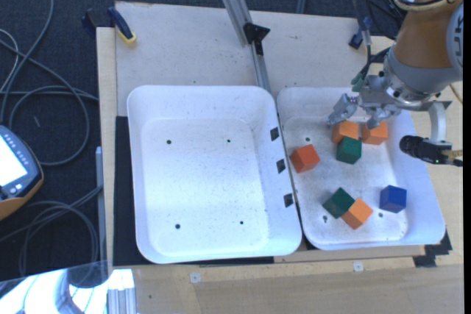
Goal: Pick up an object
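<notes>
Seven blocks lie in the right bin (423, 187), none lifted yet

Gripper (363, 114) hangs low at the bin's far end, just above two orange blocks (345, 131) (376, 133); whether its claw is open or closed I cannot tell. A green block (349, 150) touches the nearer side of those two, an orange block (305, 157) sits toward the bin's left wall, and a green (339, 201), orange (358, 213) and blue block (393, 198) lie nearer the front rim. Judged so, approach is done; grasp and lift remain
</notes>
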Tool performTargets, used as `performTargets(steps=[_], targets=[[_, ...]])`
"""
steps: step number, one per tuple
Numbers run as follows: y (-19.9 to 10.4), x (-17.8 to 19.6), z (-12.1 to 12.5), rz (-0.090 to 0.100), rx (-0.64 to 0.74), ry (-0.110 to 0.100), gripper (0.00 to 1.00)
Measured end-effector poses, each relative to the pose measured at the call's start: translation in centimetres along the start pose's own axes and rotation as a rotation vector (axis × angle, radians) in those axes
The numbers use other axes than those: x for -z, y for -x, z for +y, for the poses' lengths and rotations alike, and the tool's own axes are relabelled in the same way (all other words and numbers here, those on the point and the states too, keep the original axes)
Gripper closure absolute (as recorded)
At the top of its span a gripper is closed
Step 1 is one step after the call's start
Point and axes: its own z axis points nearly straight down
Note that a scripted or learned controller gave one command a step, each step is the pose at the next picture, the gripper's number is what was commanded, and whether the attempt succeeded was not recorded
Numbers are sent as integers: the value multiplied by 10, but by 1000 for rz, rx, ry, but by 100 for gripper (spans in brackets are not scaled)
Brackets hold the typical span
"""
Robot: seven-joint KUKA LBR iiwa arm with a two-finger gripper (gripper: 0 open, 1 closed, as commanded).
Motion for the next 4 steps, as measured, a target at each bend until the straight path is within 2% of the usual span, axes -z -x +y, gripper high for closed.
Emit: performTargets(steps=[1, 2, 3, 4], targets=[[74, -23, 43, -5, -3, 4, 0], [86, -116, 84, -2, 2, 0, 0], [58, -103, 30, 1, 0, -4, 0], [59, -92, 33, 0, 1, 2, 100]])
